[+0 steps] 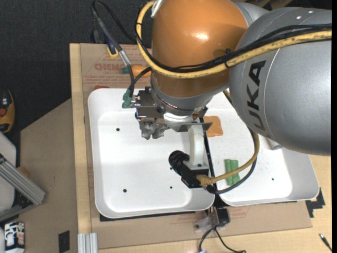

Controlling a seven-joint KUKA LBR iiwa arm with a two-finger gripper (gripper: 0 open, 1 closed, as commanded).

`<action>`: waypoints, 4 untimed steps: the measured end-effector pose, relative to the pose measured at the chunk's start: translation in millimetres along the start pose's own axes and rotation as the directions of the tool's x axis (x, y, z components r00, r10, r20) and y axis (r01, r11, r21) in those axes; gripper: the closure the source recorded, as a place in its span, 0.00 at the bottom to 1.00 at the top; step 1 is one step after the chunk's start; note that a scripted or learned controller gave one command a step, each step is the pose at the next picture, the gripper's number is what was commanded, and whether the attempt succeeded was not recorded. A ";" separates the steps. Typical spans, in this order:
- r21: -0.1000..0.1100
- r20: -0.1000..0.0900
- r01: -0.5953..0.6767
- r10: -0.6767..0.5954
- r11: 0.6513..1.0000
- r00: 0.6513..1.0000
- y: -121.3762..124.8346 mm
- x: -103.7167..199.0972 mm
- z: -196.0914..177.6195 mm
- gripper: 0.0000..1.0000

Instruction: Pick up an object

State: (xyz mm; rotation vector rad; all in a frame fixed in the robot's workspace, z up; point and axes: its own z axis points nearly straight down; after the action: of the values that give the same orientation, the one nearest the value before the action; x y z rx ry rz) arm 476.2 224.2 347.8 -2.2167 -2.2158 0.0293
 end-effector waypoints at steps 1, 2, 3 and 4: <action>-0.038 -0.018 0.002 -0.003 0.999 1.000 0.5 -1.3 -167.4 1.00; 0.000 0.000 -0.001 0.001 1.000 1.000 1.2 -0.2 46.8 1.00; -0.030 -0.014 0.001 -0.002 1.000 1.000 2.6 -0.1 -66.2 1.00; -0.035 -0.017 0.002 -0.002 0.999 1.000 -0.4 -1.6 -196.2 1.00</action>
State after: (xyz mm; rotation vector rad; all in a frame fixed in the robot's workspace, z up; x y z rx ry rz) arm 479.5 224.2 544.0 -2.2237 -2.2271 -0.0282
